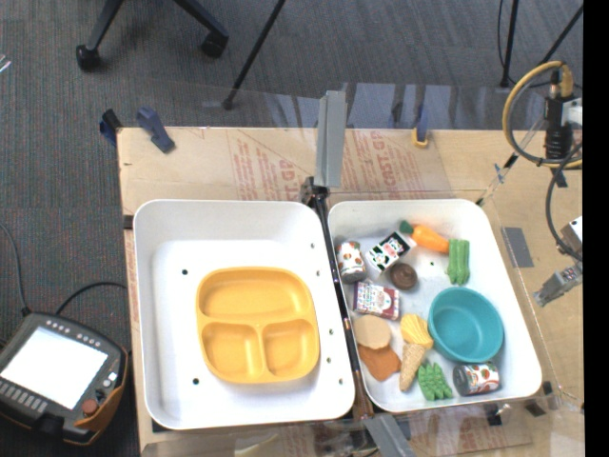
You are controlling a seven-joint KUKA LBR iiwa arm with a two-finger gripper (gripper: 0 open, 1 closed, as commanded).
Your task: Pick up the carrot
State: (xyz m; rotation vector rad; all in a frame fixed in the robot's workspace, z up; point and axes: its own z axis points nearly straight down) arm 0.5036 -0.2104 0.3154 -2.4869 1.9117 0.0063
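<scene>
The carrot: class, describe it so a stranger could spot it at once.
Look in the right-hand white bin, along its far edge. The small orange toy carrot with a green top lies there, between a black-and-white carton and a green ridged vegetable; no neighbour is orange and tapered.

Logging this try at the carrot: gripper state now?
Gripper: cannot be told; it sits at the right edge, apart from the carrot in the right bin.
</scene>
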